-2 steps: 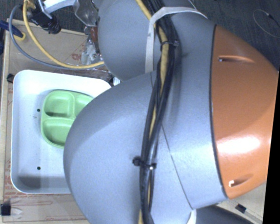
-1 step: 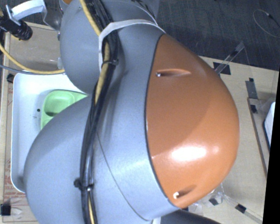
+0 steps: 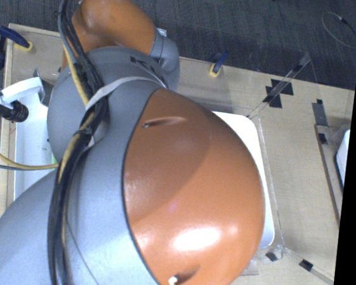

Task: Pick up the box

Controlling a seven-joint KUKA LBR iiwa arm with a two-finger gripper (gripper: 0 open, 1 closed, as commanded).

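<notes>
Box: hidden behind the arm; its place cannot be told, nor which way it points or how its long axis runs.

Progress: nothing confirms a pickup; judged from this moment, the lift is not shown as done, and the whole grasp may be left to do.

Claw: hidden under the arm's own bulk; whether it is open, closed or gripping anything cannot be told.

Arm (image 3: 160, 188): grey shell with a broad orange cap, looming close beneath the camera and covering the middle of the bench; a second orange joint (image 3: 112, 16) sits above it, toward the far edge.

Cables (image 3: 67, 158): a black and yellow bundle runs down the arm's left flank.

Right bin (image 3: 260, 173): a white strip of floor and rim peeks out just right of the arm.

Left bin (image 3: 29, 134): a sliver of white shows just left of the arm, beside a white fitting (image 3: 18, 92).

Bench (image 3: 305, 204): bare pale wood lies right of the arm, with a blue-and-yellow clamp (image 3: 217, 65) at the far edge.
</notes>
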